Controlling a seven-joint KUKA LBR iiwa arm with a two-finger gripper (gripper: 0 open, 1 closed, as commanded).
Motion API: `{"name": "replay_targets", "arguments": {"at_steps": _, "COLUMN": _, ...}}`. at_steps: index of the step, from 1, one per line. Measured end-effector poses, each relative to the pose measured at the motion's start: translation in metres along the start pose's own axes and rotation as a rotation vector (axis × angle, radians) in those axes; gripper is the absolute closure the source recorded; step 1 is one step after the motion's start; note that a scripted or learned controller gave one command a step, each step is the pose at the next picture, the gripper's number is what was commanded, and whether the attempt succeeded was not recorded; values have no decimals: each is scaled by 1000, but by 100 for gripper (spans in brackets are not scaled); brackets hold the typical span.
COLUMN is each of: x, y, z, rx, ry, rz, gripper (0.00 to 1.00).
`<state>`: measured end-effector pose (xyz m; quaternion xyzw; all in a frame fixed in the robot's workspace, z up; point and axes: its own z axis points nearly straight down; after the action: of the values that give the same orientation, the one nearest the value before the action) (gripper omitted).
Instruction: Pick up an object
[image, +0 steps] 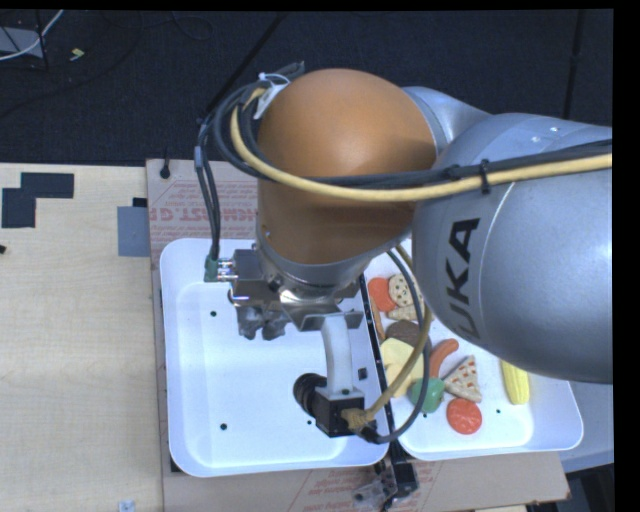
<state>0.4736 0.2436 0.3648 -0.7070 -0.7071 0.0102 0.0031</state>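
White bin floor (215, 390) lay under my claw (265, 325) — its spread I couldn't tell — apart from the toy food (462, 381), so closing there risked grabbing nothing.

Food pieces (463, 415) in the right-side bin (545, 428).
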Motion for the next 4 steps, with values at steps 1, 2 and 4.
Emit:
{"name": "replay_targets", "arguments": {"at_steps": 1, "x": -1, "y": 1, "z": -82, "rx": -22, "ry": 12, "rz": -1, "gripper": 100}}
{"name": "replay_targets", "arguments": {"at_steps": 2, "x": -2, "y": 0, "z": -168, "rx": -24, "ry": 13, "rz": -2, "gripper": 100}}
{"name": "replay_targets", "arguments": {"at_steps": 4, "x": -2, "y": 1, "z": -110, "rx": -23, "ry": 12, "rz": -1, "gripper": 100}}
